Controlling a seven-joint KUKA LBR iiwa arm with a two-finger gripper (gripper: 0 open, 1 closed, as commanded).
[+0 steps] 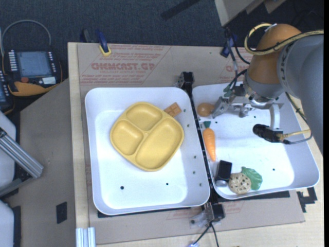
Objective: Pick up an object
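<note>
My gripper point(225, 106) hangs low over the far left part of the right bin point(303, 163), on the grey arm with its orange band point(270, 55). Just left of it, close to the bin's wall, lies a small round brown object point(205, 109). Below that lies an orange carrot point(209, 143) with a green top, pointing toward the bin's near side. In the near left corner sit a black block point(224, 170), a speckled cookie point(239, 183) and a green leafy piece point(253, 176). I see nothing held in the gripper.
The left bin point(103, 184) holds a yellow divided plate point(147, 136) with a small brown block point(173, 109) at its far right edge. A black part with a yellow cable point(270, 133) sticks out under the wrist. A pendant point(32, 68) lies off the bench, far left.
</note>
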